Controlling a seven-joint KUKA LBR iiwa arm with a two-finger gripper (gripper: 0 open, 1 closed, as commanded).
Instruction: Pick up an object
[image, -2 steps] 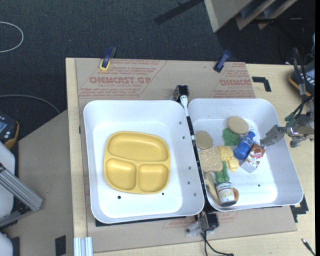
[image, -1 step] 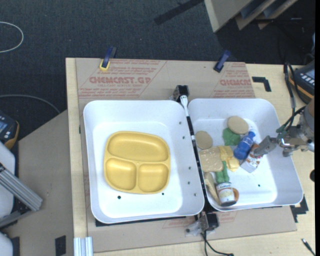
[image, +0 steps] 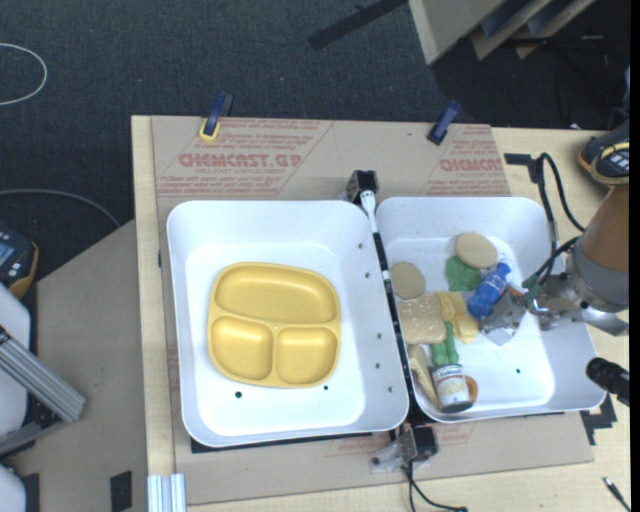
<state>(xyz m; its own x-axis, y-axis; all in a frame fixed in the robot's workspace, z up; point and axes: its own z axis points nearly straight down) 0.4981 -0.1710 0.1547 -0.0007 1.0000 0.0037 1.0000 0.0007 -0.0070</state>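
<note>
The right bin holds a pile of small items. A tan oval piece lies at the back, with a green piece under its near side. A blue bottle lies tilted just in front of them. Further left are a tan round piece, a beige slab and a yellow piece. A small jar with a green neck lies near the front wall. My gripper hangs low in this bin, right beside the blue bottle's near end and touching or almost touching it.
The left bin carries a yellow divided plate. The arm comes in over the right bin's right wall, with black cables looping behind it. Clamps hold the cardboard base at the back.
</note>
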